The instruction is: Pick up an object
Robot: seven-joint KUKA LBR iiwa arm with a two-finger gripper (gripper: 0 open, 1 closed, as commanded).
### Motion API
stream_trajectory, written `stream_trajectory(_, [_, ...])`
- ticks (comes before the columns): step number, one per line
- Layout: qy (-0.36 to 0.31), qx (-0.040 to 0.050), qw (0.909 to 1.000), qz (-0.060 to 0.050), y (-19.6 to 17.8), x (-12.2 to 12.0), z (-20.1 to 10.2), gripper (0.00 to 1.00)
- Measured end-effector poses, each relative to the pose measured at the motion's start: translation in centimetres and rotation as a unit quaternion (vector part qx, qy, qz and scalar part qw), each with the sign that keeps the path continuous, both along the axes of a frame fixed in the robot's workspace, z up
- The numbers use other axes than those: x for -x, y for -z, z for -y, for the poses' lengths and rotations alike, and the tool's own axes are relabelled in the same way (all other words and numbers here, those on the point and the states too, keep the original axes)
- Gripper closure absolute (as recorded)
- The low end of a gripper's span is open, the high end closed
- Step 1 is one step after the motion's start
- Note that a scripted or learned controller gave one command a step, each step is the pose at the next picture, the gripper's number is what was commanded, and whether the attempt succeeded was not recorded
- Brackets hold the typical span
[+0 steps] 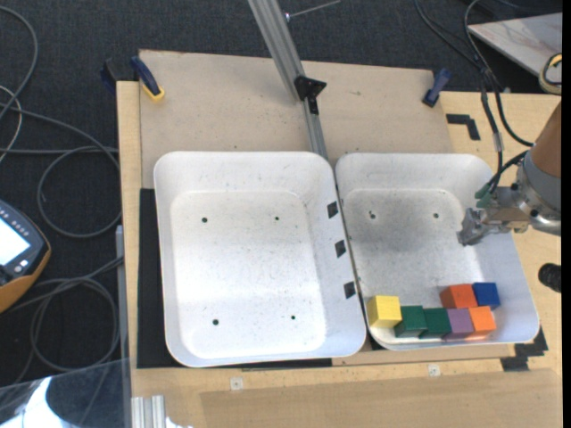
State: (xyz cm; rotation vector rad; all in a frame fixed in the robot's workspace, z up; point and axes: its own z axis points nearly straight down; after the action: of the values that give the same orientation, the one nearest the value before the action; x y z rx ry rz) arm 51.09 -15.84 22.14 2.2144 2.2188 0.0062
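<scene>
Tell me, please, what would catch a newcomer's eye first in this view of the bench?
Most striking is the cluster of colored blocks packed along the near edge of the right bin: yellow, green, purple, orange, red and blue. Next comes the gripper, reaching in from the right and poised above that bin's right side, beyond the blocks. The left bin beside it shows just a bare white floor.

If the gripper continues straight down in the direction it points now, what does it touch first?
Probably the bare floor of the right bin. The gripper hangs above it, apart from the coloured blocks nearer the front edge; depth is unclear.
</scene>
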Motion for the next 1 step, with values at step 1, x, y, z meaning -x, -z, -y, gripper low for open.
stream_trajectory(1, [-0.003, -0.0018, 1.0, -0.002, -1.31, -1.9, -5.09, 1.0])
